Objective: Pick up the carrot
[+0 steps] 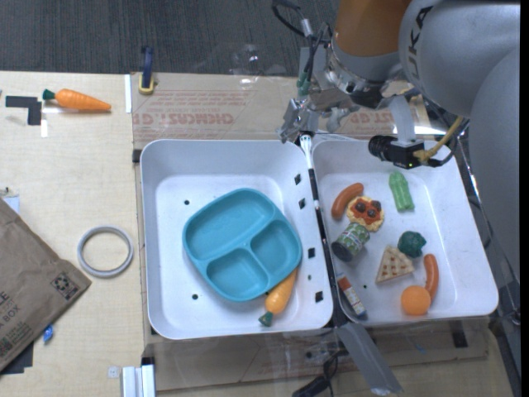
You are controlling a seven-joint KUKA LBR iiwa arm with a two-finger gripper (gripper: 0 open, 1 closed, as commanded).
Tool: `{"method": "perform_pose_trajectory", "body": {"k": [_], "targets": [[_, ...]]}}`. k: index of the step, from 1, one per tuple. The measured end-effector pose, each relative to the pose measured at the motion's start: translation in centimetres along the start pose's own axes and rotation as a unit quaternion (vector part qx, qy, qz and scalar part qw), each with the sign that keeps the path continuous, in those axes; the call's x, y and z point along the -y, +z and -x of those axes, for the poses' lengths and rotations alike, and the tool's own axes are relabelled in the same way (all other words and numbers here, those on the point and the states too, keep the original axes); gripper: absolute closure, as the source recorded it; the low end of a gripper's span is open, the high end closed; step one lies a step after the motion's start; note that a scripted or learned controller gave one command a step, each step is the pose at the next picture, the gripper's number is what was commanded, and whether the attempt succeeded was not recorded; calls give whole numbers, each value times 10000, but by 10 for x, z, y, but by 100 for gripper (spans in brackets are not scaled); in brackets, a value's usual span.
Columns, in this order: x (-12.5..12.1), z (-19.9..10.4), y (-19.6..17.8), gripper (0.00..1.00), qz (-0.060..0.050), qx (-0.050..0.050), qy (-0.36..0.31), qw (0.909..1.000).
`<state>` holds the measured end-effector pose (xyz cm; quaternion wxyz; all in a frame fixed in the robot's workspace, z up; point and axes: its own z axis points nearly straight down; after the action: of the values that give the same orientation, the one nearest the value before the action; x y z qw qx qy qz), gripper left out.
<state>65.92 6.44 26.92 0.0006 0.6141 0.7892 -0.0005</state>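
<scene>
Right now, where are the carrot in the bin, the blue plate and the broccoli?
Orange carrot [279, 296]: camera view, mid-body.
Blue three-part plastic plate [241, 244]: camera view, centre ridge.
Dark green toy broccoli [411, 242]: camera view, its top.

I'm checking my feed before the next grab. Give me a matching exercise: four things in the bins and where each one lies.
Things:
1. carrot
2. blue tray
3. green pickle
4. orange ball

Places:
A. right bin, near front edge
B. left bin, middle
C. right bin, towards the back
D. left bin, against the tray's front right edge

Pairs: 1-D, 2-B, 3-C, 4-A
</scene>
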Motion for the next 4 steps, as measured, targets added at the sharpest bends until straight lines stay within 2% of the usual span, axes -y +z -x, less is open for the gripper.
{"method": "perform_pose_trajectory", "body": {"k": [1,2,3,4], "targets": [[16,61,35,0,-7,-1,-977,9952],[9,35,79,0,-7,-4,-1364,9907],[23,4,78,0,-2,-5,-2193,9756],[61,-49,161,0,97,23,-2483,9686]]}}
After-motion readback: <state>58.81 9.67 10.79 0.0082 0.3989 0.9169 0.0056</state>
